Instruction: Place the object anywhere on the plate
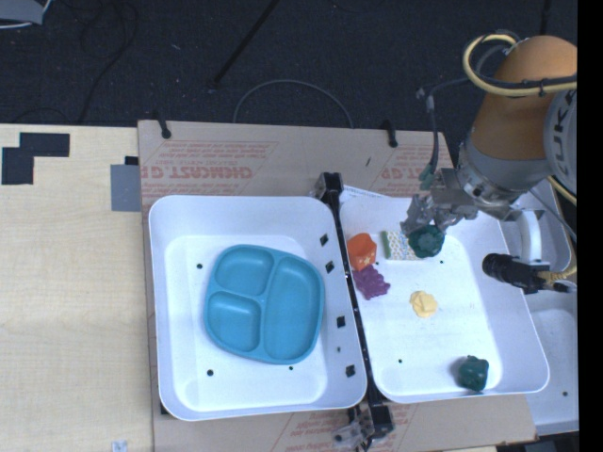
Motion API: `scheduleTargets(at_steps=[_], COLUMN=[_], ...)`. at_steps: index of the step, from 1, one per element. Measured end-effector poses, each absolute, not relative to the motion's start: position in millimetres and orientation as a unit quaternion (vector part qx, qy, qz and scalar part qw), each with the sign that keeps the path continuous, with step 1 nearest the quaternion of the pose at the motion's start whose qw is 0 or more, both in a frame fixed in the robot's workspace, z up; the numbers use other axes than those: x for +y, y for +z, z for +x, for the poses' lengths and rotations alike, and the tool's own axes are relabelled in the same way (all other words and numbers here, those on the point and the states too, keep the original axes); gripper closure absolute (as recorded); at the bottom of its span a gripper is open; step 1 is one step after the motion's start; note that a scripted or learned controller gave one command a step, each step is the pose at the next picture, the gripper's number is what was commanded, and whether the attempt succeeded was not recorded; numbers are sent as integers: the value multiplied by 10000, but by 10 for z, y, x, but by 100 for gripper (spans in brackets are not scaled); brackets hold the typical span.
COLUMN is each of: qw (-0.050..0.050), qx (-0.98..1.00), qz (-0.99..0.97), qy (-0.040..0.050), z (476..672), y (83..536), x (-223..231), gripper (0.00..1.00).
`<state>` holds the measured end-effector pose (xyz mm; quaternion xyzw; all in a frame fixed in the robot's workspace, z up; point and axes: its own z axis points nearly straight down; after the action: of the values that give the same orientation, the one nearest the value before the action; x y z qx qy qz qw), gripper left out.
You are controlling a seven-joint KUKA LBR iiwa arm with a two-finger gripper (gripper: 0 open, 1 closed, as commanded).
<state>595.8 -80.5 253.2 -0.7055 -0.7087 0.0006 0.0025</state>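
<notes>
A blue plate (pixel 264 301) with three compartments lies in the left white bin (pixel 179 252). My gripper (pixel 426 234) hangs over the back of the right bin (pixel 509 337), well to the right of the plate. A dark green lump (pixel 428 244) sits between its fingertips, and the fingers look shut on it. Whether the lump is lifted off the bin floor is unclear.
The right bin also holds an orange piece (pixel 362 250), a purple piece (pixel 371 282), a yellow piece (pixel 424 303), a green-and-white patterned item (pixel 396 245) and a second dark green lump (pixel 473 373). A black divider (pixel 344 299) runs between the bins.
</notes>
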Motion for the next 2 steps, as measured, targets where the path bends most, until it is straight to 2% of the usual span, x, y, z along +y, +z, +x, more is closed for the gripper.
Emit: scheduleTargets(at_steps=[1, 2], qw=[22, 23], qx=[-7086, -7081], qz=[-7056, -7061], qy=[5, 16], z=[5974, 5833], y=[2447, 2398], x=[-268, 133], gripper=[100, 100])
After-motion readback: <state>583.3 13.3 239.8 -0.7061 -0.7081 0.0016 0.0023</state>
